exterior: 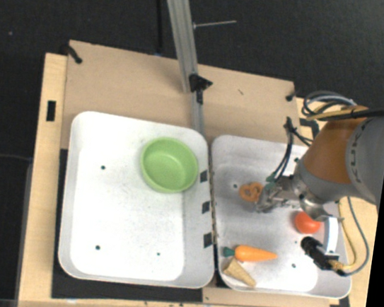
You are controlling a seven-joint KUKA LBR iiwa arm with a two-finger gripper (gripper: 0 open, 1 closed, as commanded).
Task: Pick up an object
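My gripper (pixel 265 198) hangs low in the right bin (pixel 241 157), just right of a small brown ring-shaped object (pixel 249 191) and touching or nearly touching it. An orange carrot (pixel 255 254) lies near the bin's front edge, with a tan wedge-shaped piece (pixel 240 271) just in front of it. A red-orange round object (pixel 307 223) sits to the gripper's right, partly under the arm. The arm's orange band and grey wrist cover the bin's far right part.
The left bin (pixel 95 228) holds a green bowl (pixel 169 165) near its far right corner. A metal pole (pixel 185 34) slants up from between the bins. Black cables and a white bracket (pixel 326 248) hang by the arm at the right bin's right side.
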